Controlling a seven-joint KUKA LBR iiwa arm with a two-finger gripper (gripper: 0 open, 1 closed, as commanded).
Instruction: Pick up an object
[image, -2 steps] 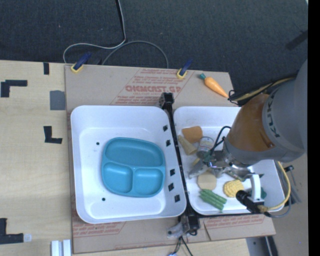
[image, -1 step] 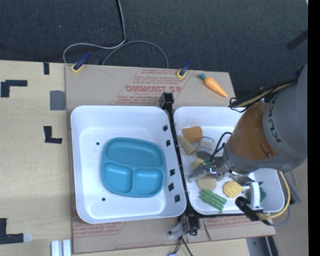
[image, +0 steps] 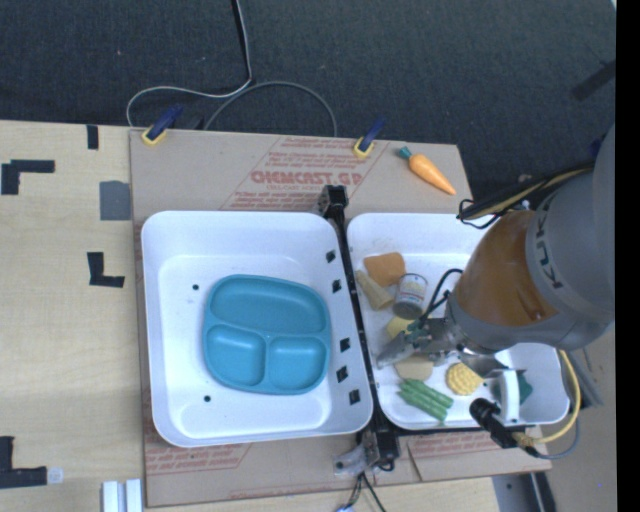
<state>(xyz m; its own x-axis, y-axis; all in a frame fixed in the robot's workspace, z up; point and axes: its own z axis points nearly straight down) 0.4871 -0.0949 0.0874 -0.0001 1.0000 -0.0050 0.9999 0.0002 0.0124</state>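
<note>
The grey arm (image: 560, 260) with its orange band is reaching in from the right and hanging low over the right bin (image: 372, 232). Its gripper (image: 405, 343) is pointing toward the divider between the two bins, down among a small heap of toy food. The dark fingers (image: 392, 348) are looking slightly parted at the tips, but I cannot tell how far they are open, and I am seeing nothing clearly caught between them.

Right around the gripper, a tan bread-like piece (image: 385, 267) is lying near the bin's upper middle, with a pale wedge (image: 376, 290) just beside it and a small grey can (image: 410, 295) standing next to both. A cream lump (image: 414, 369) is sitting just below the fingers, a round yellow cracker (image: 461, 378) is lying to its right, and a green bean pod (image: 425, 400) is resting near the bin's lower wall.

In the left bin (image: 160, 330) a blue divided plate (image: 266, 333) is sitting in the middle. A toy carrot (image: 427, 170) is lying outside the bins on the cardboard sheet (image: 290, 175).
</note>
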